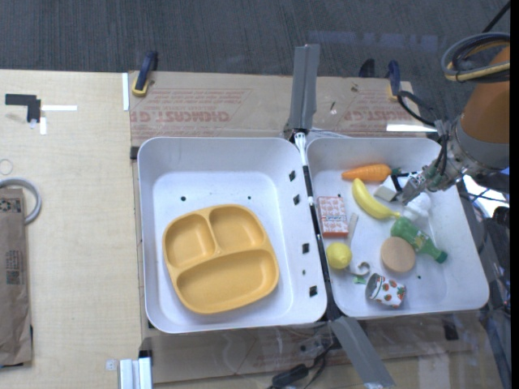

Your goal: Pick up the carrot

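Gripper point(411, 186) just right of carrot point(366, 173)

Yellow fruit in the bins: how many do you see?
2, both in the right bin: a banana just below the carrot, and a lemon near the divider, below the small box. The arm may hide more.

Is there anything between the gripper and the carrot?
Nothing visible. The gripper hovers just right of the carrot, with bare bin floor between them. The banana lies below that path.
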Robot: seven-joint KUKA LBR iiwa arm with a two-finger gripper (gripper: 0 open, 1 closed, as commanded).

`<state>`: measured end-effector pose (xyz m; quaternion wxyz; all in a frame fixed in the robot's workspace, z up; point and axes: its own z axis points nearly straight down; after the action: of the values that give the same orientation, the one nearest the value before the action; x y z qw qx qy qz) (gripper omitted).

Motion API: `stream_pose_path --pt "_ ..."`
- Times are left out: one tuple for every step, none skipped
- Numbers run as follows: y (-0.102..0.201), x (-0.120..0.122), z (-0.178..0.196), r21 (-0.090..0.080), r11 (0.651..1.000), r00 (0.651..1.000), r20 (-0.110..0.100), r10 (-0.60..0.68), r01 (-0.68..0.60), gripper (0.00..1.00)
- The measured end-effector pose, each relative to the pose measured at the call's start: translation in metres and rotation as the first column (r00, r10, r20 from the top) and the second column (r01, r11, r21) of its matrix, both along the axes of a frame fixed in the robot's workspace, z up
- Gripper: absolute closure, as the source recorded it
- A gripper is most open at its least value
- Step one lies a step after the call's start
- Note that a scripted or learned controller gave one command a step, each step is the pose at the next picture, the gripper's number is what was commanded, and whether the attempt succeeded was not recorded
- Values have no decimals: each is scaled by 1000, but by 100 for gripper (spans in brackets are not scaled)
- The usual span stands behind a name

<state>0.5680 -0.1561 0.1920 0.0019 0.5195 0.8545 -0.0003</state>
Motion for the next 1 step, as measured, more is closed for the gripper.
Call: stream_pose_path --pt "7 -24 -101 2 892 892 -4 -453 453 100"
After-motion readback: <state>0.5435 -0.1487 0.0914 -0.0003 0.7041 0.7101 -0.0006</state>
